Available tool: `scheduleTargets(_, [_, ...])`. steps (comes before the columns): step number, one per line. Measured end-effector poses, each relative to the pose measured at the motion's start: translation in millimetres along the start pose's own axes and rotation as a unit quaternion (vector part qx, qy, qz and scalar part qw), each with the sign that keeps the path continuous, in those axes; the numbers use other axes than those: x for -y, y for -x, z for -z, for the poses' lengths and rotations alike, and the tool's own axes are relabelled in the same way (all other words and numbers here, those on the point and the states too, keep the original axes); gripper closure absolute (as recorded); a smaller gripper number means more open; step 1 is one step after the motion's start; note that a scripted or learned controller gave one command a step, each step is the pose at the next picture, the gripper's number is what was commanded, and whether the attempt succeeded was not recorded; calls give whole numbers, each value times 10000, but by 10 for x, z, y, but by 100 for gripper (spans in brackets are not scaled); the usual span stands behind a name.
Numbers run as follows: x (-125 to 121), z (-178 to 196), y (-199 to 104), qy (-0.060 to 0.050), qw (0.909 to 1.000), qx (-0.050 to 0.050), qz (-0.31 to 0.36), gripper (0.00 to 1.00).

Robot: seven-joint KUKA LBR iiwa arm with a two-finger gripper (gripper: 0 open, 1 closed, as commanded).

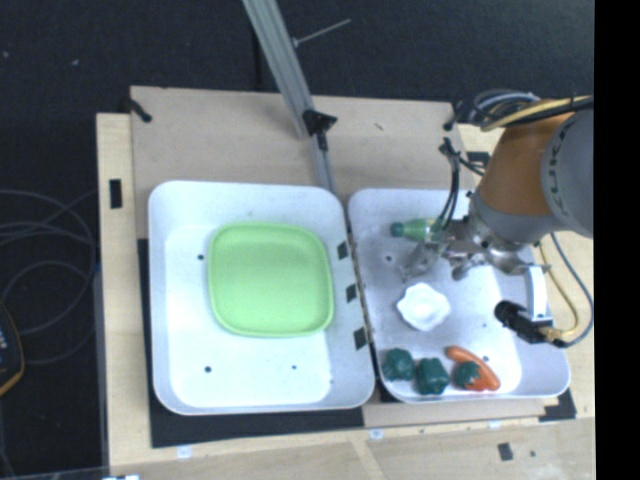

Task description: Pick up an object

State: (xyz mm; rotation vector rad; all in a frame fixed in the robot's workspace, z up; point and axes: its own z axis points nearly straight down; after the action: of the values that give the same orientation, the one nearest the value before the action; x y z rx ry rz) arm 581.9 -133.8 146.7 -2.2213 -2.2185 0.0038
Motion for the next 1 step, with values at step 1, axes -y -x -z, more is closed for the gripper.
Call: scheduleTargets(1, [-12,128,1,26,10000,-2,-3,100])
